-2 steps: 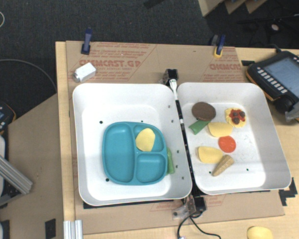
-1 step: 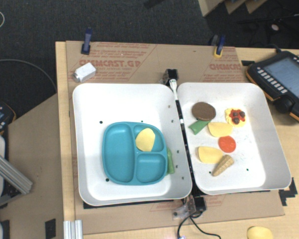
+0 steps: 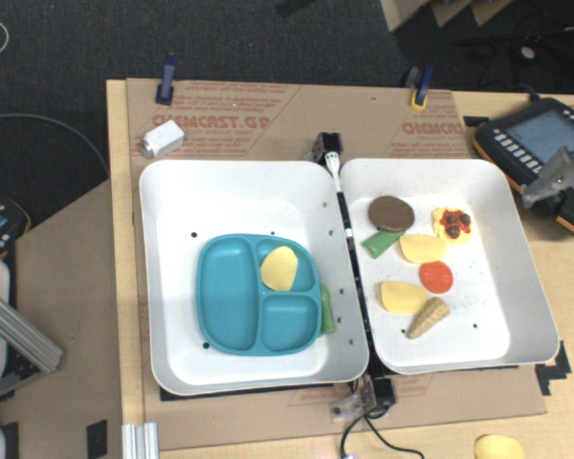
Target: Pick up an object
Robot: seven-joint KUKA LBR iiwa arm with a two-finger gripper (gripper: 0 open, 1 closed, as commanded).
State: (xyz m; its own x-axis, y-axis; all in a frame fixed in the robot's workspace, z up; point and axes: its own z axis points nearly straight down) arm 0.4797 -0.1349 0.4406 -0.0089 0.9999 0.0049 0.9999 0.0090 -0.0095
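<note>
In the right bin (image 3: 517, 342) lie several toy foods: a brown disc (image 3: 390, 213), a green wedge (image 3: 379, 244), a yellow piece (image 3: 422, 249), a red disc (image 3: 436, 276), a yellow wedge (image 3: 402, 296), a tan cone (image 3: 428, 317) and a yellow pastry with red dots (image 3: 452, 223). In the left bin (image 3: 172, 199) a teal divided plate (image 3: 234, 295) holds a yellow piece (image 3: 279, 269), and a green strip (image 3: 326, 311) lies at the plate's right edge. My gripper (image 3: 553, 178) shows as a grey shape at the right edge, outside and just right of the right bin, apart from all objects.
A black divider strip (image 3: 342, 223) runs between the bins. A dark pendant (image 3: 526, 140) lies at the back right of the bench. A small white block (image 3: 163, 139) rests behind the left bin, and blue clamps (image 3: 165, 77) hold the board. A yellow object (image 3: 497, 446) sits at the front right.
</note>
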